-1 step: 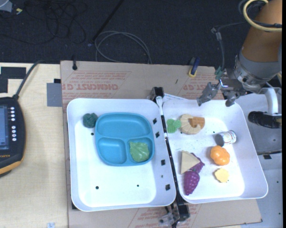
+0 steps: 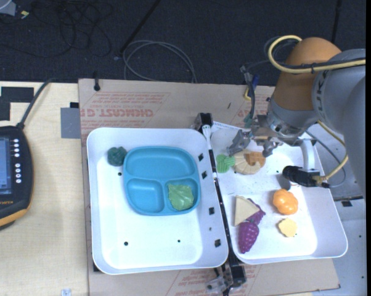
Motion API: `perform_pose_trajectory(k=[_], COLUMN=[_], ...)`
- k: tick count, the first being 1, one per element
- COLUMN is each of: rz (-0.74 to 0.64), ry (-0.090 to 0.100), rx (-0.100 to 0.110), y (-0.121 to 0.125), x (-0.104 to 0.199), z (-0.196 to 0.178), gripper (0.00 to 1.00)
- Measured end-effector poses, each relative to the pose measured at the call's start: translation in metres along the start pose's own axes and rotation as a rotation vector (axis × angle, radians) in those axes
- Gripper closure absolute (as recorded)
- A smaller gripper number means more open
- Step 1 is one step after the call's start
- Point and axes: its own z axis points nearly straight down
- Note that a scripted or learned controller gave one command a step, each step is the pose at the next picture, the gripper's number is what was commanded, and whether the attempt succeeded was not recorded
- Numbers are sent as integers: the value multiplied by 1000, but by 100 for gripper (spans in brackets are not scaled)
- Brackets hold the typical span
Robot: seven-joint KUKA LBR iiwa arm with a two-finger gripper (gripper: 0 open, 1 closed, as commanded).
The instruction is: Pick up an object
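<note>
Inspector: Hovering over the right bin (image 2: pixel 333 239), the gripper (image 2: pixel 254 142) is spreading its fingers wide above a round tan bread piece (image 2: pixel 253 161), holding nothing.

Clerk: Where is it lying?

Inspector: At eleven o'clock in that bin, pale crust, browner centre, a green leafy piece (image 2: pixel 225 163) sitting just beside it at nine o'clock. Both bins are resting on cardboard (image 2: pixel 142 103); dark floor (image 2: pixel 81 29) is showing at twelve.

Brightness: even and fairly bright over both white bins (image 2: pixel 105 227); the dark floor (image 2: pixel 111 23) at the top stays dim.
Light source: probably overhead, since shadows are short.
Shadows: soft, faint ones close under the toy foods.
Glare: mild sheen on the blue tray (image 2: pixel 150 165) and the orange band (image 2: pixel 302 73).
Sharpness: slightly soft throughout; the hand (image 2: pixel 254 142) is blurry, details hard to read.
Distortion: little at the edges.
</note>
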Motion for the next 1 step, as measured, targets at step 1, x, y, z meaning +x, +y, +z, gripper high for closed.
perform_pose_trajectory(k=[1], rz=[5], ry=[1], rx=[-14], y=[4], x=[-66], z=[75], gripper=[0])
